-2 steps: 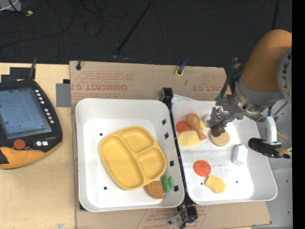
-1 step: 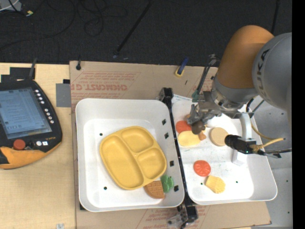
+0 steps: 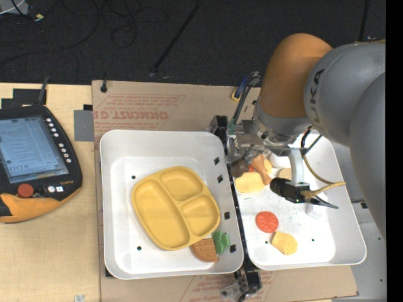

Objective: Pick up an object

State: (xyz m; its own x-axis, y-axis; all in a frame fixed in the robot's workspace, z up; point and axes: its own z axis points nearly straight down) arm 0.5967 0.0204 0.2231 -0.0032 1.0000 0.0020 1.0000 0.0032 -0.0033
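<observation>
1. The grey arm (image 3: 340,99) with the orange band reaches in from three o'clock. Its claw (image 3: 241,159) hangs low at the ten o'clock corner of the right-hand shallow white bin (image 3: 352,244), close to the wall beside the left-hand white bin (image 3: 119,168).
2. The wrist hides the claw, so we cannot tell whether it is spread or pressed together, and we see nothing pinched in it.
3. The likeliest object to pick is the pale yellow chunk (image 3: 249,182), just at the claw's five o'clock. A small orange piece (image 3: 259,167) sits beside it. We judge this cluster explains the claw's position.
4. A flat red disc (image 3: 267,221) and a knobbly yellow piece (image 3: 284,243) lie toward the bin's six o'clock, apart from each other.
5. In the left bin, a brown round waffle (image 3: 204,250) and a green piece (image 3: 220,241) sit at five o'clock of the yellow divided plastic plate (image 3: 173,206). They are tucked against its rim, so we judge them awkward to grasp.
</observation>
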